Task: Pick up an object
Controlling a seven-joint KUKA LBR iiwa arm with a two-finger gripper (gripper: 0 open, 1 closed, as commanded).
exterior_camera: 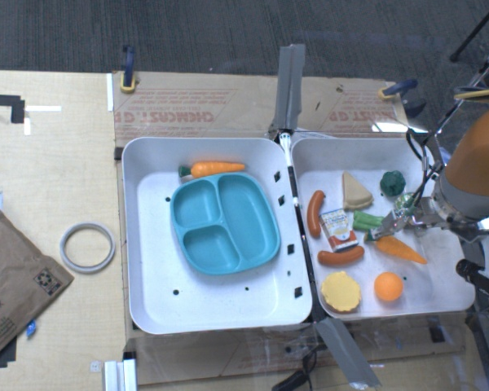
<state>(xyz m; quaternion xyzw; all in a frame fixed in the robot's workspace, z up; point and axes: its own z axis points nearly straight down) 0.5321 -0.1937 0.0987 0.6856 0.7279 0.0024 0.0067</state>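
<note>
My gripper (pixel 389 227) is low in the right bin (pixel 440 300), reaching in from the right edge. Its tip lies between a green pod-shaped piece (pixel 365 221) and an orange carrot (pixel 402 249), and seems to touch both. Around it lie a small red-and-white carton (pixel 339 227), two red sausages (pixel 314 213) (pixel 340 257), a tan wedge (pixel 356 191), a broccoli head (pixel 392 182), an orange ball (pixel 388 287) and a yellow round biscuit (pixel 341 292).
The left bin (pixel 147 300) bears a blue divided plate (pixel 225 222) and a second carrot (pixel 218 169) at its back wall. A tape ring (pixel 87 246) and a cardboard piece (pixel 16 283) lie on the bench to the left. Cables hang at the right.
</note>
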